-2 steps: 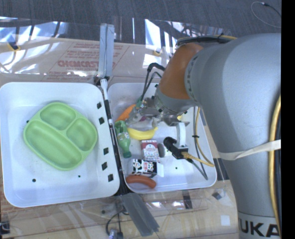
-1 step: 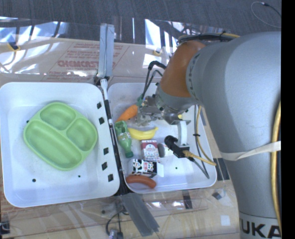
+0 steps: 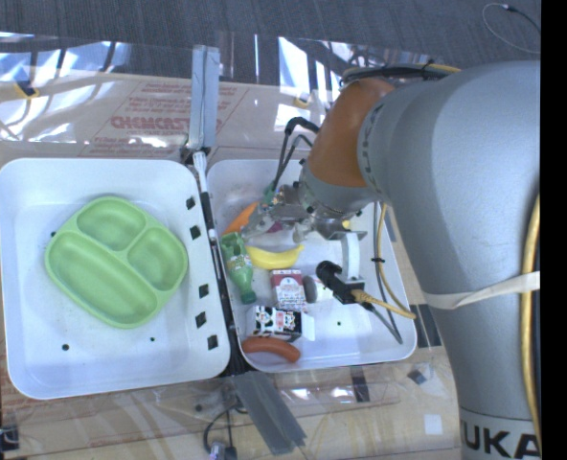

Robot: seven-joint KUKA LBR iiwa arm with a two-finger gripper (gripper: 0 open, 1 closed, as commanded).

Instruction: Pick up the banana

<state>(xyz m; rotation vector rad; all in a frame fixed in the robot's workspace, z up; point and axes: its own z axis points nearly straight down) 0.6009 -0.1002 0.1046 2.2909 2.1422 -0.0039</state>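
The yellow banana (image 3: 275,255) lies in the right bin (image 3: 389,338), near its middle, curved with its ends pointing up. My gripper (image 3: 285,218) hangs just above the banana's far side, under the grey arm with the orange band. The wrist hides the space between gripper and banana, so contact cannot be judged. The banana looks to be resting on the bin floor.
Around the banana lie an orange carrot (image 3: 242,217), a green bottle (image 3: 238,267), a red and white carton (image 3: 288,290), a black and white box (image 3: 278,322) and a brown sausage (image 3: 272,350). A green divided plate (image 3: 116,260) sits in the left bin (image 3: 25,353).
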